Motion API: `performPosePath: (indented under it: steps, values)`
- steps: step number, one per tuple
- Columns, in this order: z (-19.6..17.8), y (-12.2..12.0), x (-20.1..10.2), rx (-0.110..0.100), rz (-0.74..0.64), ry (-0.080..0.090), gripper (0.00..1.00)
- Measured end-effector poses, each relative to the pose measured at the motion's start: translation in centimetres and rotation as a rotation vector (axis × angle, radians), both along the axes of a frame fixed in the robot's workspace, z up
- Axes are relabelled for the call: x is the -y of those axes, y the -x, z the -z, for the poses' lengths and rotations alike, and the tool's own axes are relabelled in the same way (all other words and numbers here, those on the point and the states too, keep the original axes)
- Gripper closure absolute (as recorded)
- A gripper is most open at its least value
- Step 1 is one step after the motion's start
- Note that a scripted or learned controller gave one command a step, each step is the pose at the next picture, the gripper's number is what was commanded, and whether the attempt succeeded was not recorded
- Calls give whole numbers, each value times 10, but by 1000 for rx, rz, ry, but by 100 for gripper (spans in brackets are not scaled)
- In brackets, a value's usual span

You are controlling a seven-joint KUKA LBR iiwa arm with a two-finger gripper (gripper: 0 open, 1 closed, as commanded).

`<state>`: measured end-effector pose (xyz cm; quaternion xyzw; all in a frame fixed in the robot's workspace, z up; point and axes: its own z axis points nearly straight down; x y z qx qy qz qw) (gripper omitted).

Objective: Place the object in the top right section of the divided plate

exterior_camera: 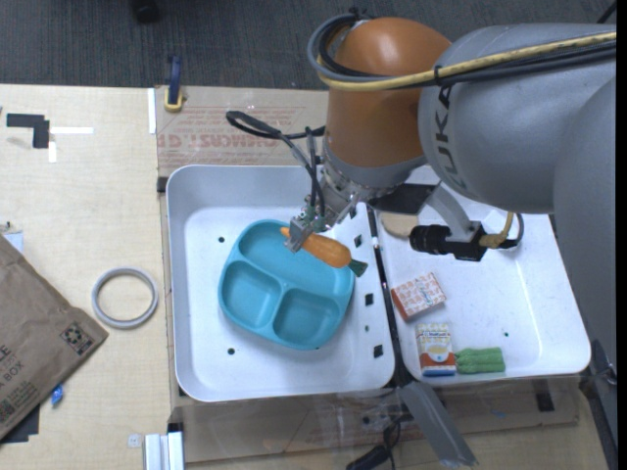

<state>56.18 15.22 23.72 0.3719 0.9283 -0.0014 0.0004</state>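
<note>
Gripper (302, 231), apparently closed on the left end of an orange carrot (324, 249), hovers at the upper right rim of the blue divided plate (284, 287). Release into that section remains, by this judgement. Fingertips are small and partly masked by the wrist.

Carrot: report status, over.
Pincer down at carrot's left end, over plate's top right rim. Grip unconfirmed. Carrot lies across the rim. Nothing in the way.
</note>
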Motion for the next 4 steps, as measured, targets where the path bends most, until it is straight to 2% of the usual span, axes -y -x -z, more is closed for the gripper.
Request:
performPosePath:
  steps: [1, 2, 3, 4]
  values:
    - [21, 84, -59, -3, -48, 0, 100]
    - [-15, 75, -61, 0, -139, -1, 100]
    - [-39, 33, -76, 1, 120, -1, 100]
    - [46, 83, -2, -3, -21, -1, 100]
